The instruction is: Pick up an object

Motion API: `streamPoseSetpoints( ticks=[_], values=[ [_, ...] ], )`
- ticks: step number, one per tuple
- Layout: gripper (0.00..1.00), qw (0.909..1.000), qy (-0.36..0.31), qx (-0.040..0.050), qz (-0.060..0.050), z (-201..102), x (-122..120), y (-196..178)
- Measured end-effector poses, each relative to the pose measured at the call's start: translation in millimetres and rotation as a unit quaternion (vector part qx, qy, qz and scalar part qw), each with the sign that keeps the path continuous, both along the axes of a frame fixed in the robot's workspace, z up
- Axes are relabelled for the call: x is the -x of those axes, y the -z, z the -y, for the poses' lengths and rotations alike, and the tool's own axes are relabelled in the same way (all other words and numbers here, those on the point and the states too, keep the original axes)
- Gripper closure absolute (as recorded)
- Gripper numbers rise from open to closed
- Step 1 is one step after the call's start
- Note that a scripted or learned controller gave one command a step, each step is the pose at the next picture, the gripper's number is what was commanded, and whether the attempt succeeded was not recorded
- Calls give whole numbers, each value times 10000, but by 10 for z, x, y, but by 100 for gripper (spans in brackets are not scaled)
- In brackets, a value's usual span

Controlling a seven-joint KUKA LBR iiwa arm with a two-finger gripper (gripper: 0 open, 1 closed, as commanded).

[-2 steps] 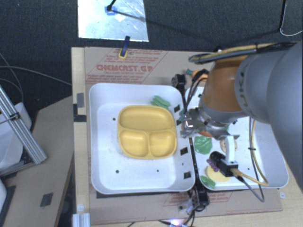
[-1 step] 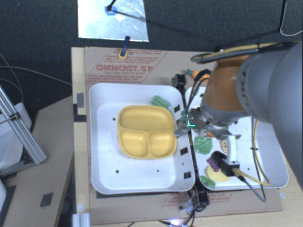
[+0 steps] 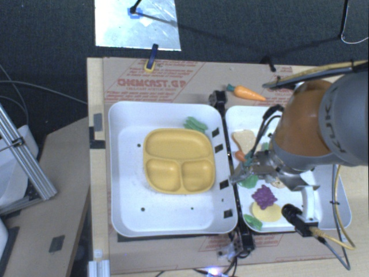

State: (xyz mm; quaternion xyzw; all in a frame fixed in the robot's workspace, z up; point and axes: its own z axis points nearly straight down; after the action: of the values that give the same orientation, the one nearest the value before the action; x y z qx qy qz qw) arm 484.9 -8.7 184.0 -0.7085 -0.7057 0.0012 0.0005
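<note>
Bench: brown board [image 3: 173, 79] printed with red lettering, on dark carpet; a shiny sheet [image 3: 137, 16] lies beyond its far edge.
Arm: grey, orange-banded [image 3: 302, 126], entering from the right and covering most of the right bin.
Left bin [image 3: 124, 154]: white, shallow; holds a yellow tray and a green piece.
Right bin [image 3: 233, 120]: white, touching the left bin along a black clipped seam; holds small toy foods.
Tray [image 3: 179, 159]: yellow, three compartments, one wide at the far side and two smaller at the near side; long axis runs left to right; all compartments bare.
Carrot [image 3: 247, 93]: orange, on the board just beyond the right bin; long axis left to right, green top to the left, tip to the right.
Grapes [image 3: 264, 196]: purple cluster, near side of right bin, resting on a yellow piece [image 3: 266, 213].
Green piece [image 3: 195, 124]: far right corner of left bin, beside the tray.
Gripper [image 3: 247, 172]: low over the right bin's left side, above a green item [image 3: 249, 182]; how far the pincer is open cannot be told.
</note>
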Motion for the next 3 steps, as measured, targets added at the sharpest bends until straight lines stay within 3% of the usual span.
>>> streamPoseSetpoints(
  ticks=[1, 2, 3],
  values=[
    [0, 10000, -9, 1, 20, 341, -31, -4],
    [0, 10000, 4, 0, -1, 782, -5, 1042],
    [100, 10000, -26, -7, 21, 752, -23, 898]
  ],
)
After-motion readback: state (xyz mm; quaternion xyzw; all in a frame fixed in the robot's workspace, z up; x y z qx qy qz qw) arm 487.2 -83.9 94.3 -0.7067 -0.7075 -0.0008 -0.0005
